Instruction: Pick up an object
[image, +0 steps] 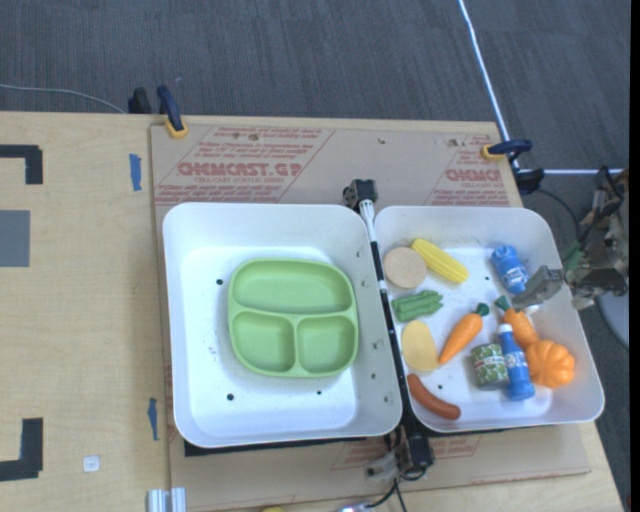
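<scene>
Camera view from above, looking down at a slant on a wooden bench with two shallow white bins side by side. The left bin (190, 330) holds a light green divided plate (293, 318) with three compartments, one long one across the top and two smaller ones below.

The right bin (470, 228) holds a scatter of toy foods. Near its upper left lie a round tan cookie (405, 267) and, just beside it to the right, a yellow corn cob (439, 260). Below them sits a green pea pod (417, 304), then a pale yellow potato-like piece (420, 346), and a red sausage (433, 399) near the bottom edge. An orange carrot (461, 336) lies tilted in the middle. To its right are a small green can (489, 365), a blue bottle (516, 368) standing against it, and an orange pumpkin (551, 363) by the right wall. A second blue bottle (509, 268) lies higher up.

The gripper (545, 285) reaches in from the right edge, over the right side of the right bin. It sits between the upper blue bottle and the pumpkin, just above a small orange piece (517, 325). Nothing can be seen between its fingers, and whether they are spread or closed cannot be told at this size.
</scene>
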